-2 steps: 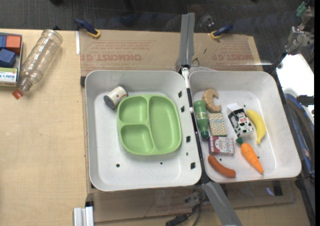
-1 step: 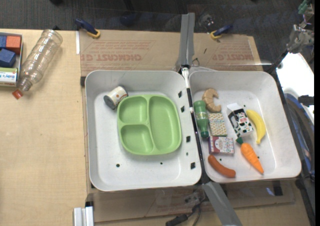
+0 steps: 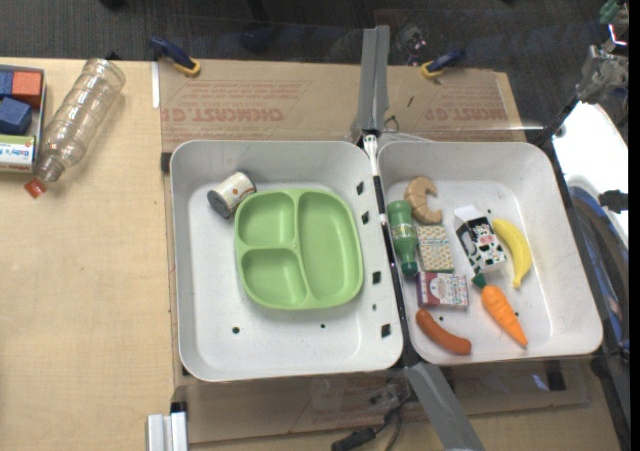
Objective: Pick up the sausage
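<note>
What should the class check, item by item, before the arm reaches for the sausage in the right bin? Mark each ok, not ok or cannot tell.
1. Sausage in plain sight, uncovered: ok.
2. Sausage lies in the right bin, near its front edge: ok.
3. Free of the carrot: ok, a gap shows.
4. Free of the small pink box: cannot tell, very close.
5. Room beside the front rim: cannot tell.

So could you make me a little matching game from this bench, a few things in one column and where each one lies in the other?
Things:
1. sausage
2. banana
3. green divided plate
4. clear plastic bottle

Places:
A. left bin
B. on the bench, outside the bins
C. right bin, front edge, beside the carrot
D. right bin, far right side

Pairs: 1-C, 2-D, 3-A, 4-B
</note>
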Robot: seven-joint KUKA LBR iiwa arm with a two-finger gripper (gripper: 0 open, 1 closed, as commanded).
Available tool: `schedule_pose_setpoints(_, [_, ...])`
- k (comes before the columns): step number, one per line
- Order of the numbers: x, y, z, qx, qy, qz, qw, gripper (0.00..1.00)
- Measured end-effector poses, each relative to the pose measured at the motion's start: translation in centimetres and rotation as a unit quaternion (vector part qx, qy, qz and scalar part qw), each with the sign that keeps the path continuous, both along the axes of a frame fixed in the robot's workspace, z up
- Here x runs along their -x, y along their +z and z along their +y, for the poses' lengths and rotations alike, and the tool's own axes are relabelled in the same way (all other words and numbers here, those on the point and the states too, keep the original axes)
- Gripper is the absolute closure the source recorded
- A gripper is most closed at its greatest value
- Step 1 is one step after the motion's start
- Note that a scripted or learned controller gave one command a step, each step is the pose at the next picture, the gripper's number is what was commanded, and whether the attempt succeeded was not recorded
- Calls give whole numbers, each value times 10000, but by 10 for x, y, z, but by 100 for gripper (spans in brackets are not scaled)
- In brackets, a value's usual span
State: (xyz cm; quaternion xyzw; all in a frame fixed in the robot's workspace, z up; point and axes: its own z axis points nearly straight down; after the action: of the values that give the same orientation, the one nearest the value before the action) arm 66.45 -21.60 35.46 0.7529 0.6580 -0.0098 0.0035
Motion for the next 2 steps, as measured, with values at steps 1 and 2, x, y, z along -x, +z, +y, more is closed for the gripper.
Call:
schedule_pose_setpoints(1, [-1, 7, 0, 3, 9, 14, 10000, 100])
schedule_pose_setpoints(2, [-1, 14, 0, 7, 19, 27, 10000, 100])
